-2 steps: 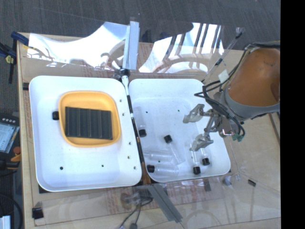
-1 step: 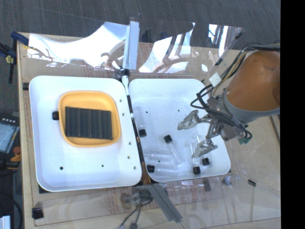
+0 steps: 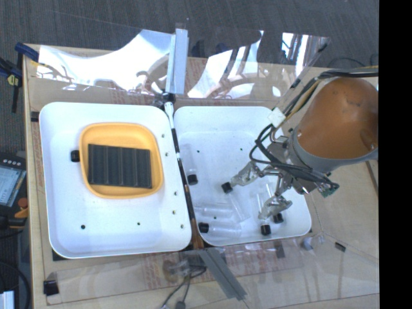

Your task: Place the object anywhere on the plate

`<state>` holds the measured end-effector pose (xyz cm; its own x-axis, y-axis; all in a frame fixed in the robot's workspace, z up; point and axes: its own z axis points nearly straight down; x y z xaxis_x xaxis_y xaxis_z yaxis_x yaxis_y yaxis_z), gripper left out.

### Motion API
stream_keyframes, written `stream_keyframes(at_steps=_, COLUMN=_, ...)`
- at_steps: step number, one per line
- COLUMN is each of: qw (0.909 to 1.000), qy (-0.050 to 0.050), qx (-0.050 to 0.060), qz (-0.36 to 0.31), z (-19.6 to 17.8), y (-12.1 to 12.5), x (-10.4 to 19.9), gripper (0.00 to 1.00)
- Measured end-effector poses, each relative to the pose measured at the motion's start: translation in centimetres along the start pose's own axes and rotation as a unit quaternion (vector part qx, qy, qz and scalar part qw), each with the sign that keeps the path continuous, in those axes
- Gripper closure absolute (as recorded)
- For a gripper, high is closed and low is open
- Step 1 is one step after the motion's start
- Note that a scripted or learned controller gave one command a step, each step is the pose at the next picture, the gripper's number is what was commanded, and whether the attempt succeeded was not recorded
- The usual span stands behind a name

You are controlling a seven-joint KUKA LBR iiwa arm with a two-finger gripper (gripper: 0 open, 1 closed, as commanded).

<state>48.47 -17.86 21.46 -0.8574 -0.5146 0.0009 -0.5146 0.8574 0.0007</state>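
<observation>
Camera view: ribbed block on the yellow plate, jaws spread over the other bin

The camera view looks down on the bench (image 3: 360,237), which carries two shallow white bins side by side. In the left bin (image 3: 58,224) lies a yellow plate (image 3: 96,137) with rounded corners, nearer the bin's far edge than its near one. On this plate rests a dark grey ribbed block (image 3: 120,165), lying flat and covering most of the plate's floor, so that yellow rim shows on every side of it. A small black bit (image 3: 75,156) sits just beside the plate, toward the left edge of the bench.

The grey arm (image 3: 335,124) reaches in from the bench's right edge, with black cables (image 3: 267,140) looped below it. Its jaws hang over the right bin (image 3: 212,121), in the part of that bin nearest the bench's right and near edges. The jaws stand wide apart, one metal finger (image 3: 243,176) pointing toward the middle of the bin and the other toward its near edge, and nothing can be seen held between them.

Three more small black bits lie in the right bin: one (image 3: 226,187) just beside the first finger, one (image 3: 265,229) by the near wall under the second finger, and one (image 3: 203,227) at the near corner next to the left bin. The block and the jaws are well apart, in different bins.
</observation>
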Motion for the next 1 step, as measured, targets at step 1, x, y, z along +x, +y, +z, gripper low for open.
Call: stream_keyframes(at_steps=1, qw=0.9891, qy=-0.001, qx=0.0, qz=-0.147, z=1.37, y=-2.45, x=1.13, gripper=0.0)
